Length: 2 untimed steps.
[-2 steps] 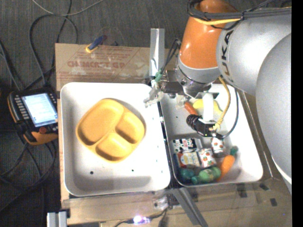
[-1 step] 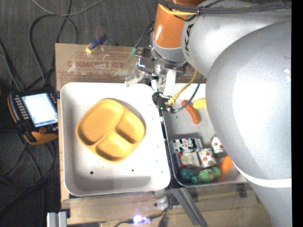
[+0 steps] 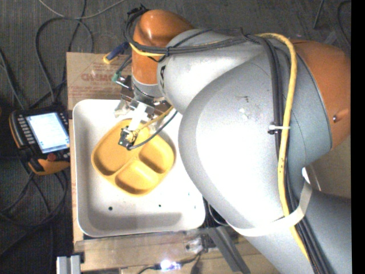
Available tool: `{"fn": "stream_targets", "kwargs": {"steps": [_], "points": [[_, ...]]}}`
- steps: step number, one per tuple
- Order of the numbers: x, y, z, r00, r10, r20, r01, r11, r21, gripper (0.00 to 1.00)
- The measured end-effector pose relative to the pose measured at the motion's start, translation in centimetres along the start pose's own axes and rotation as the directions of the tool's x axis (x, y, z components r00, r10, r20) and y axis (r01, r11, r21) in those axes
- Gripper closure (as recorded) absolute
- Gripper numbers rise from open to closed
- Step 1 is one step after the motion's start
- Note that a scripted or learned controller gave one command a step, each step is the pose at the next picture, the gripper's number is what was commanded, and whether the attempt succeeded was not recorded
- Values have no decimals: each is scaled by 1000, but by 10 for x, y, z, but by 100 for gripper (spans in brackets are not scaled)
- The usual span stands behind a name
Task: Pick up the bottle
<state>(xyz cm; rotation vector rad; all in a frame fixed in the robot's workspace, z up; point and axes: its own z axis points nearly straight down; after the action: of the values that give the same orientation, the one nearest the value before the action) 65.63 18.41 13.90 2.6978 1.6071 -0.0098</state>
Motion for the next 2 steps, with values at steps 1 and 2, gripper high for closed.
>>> {"fn": "stream_targets", "kwargs": {"steps": [1,2], "points": [[7,-90,-21,933,360,-1,-360,933,3,0],[-4,-72,-61,916,402,-1,-402,916,3,0]]}}
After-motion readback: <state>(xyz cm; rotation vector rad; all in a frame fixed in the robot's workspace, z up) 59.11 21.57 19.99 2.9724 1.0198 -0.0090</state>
